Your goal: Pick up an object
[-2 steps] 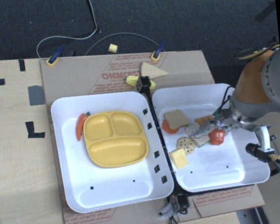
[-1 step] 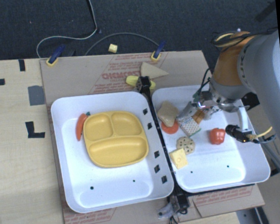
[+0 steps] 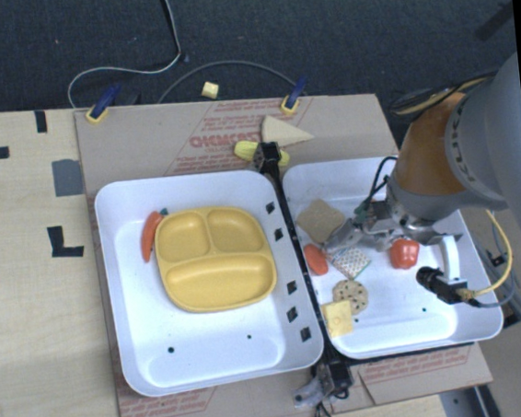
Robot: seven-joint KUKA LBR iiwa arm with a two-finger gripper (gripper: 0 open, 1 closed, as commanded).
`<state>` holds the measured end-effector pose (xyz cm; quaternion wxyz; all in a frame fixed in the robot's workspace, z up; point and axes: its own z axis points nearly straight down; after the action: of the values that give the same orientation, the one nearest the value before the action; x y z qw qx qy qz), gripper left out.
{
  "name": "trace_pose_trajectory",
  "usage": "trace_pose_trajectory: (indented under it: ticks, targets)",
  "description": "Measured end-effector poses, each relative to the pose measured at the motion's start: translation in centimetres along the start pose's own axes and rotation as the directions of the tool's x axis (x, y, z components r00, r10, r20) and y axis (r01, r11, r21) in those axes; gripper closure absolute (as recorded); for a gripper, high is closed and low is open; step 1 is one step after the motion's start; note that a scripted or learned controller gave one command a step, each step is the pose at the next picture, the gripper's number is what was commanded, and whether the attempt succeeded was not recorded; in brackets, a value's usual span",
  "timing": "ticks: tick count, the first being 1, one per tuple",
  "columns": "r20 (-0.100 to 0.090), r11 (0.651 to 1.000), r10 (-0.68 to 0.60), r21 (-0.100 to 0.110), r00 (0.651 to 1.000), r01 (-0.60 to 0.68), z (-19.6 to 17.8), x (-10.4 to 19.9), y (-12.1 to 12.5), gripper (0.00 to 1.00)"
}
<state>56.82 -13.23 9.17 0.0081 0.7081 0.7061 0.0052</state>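
Note:
The right bin (image 3: 457,321) holds several small food items. A tan square slice (image 3: 320,217) lies near its left wall, with an orange-red piece (image 3: 315,260) just below it. A pale checked cracker (image 3: 351,262) sits in the middle, above a round brown cookie (image 3: 350,293) and a yellow cheese wedge (image 3: 339,318). A red tomato-like piece (image 3: 404,253) lies to the right. My gripper (image 3: 345,236) hangs low over the bin, between the tan slice and the checked cracker, and its tip is just above the cracker. Nothing shows held in it.
The left bin (image 3: 137,355) holds a yellow divided plate (image 3: 215,259) and an orange carrot-like piece (image 3: 149,236) by its left wall. A black divider (image 3: 288,246) runs between the bins. A tan wedge (image 3: 285,131) and a yellow item (image 3: 247,149) lie on the cardboard behind them.

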Motion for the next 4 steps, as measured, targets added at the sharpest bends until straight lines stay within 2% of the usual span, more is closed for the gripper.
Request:
trace_pose_trajectory:
  ticks: [1, 2, 3, 4]
  targets:
    - [-0.002, 1.0, -0.008, 0.01, 1.0, 0.008, 0.3, 3.3, 6.0, 0.0]
    - [-0.002, 1.0, -0.006, 0.009, 1.0, 0.006, 0.5, 3.1, 10.4, 0.0]
    - [-0.001, 1.0, -0.004, 0.018, 1.0, 0.004, 0.8, 3.4, 10.0, 0.0]
    - [-0.003, 1.0, -0.004, 0.018, 1.0, 0.004, 0.8, 2.5, 10.0, 0.0]
